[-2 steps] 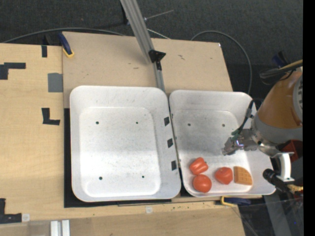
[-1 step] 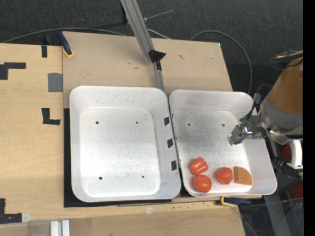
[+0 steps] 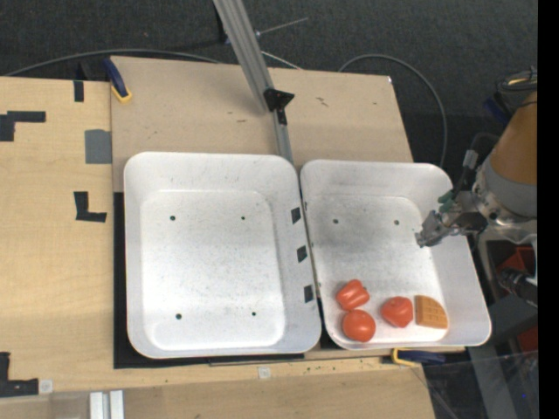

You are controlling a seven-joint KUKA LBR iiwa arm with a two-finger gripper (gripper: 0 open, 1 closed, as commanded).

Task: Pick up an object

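Both white bins [image 3: 210,168] (no legible labels) sit under a tool [image 3: 430,234] whose opening cannot be told.

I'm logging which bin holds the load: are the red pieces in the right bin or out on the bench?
In. The three red pieces and a tan waffle-like piece lie inside the right bin, near its front wall.

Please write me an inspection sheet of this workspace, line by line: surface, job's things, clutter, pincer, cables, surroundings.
Surface: wooden bench bearing a left bin and a right bin, both white and speckled.
Job's things: three red items and a tan waffle-like piece, all at the right bin's near edge.
Clutter: nothing seen.
Pincer: pincer at the right bin's right wall, apart from the items.
Cables: black cable behind the bench.
Surroundings: slanted metal pole; dark floor.
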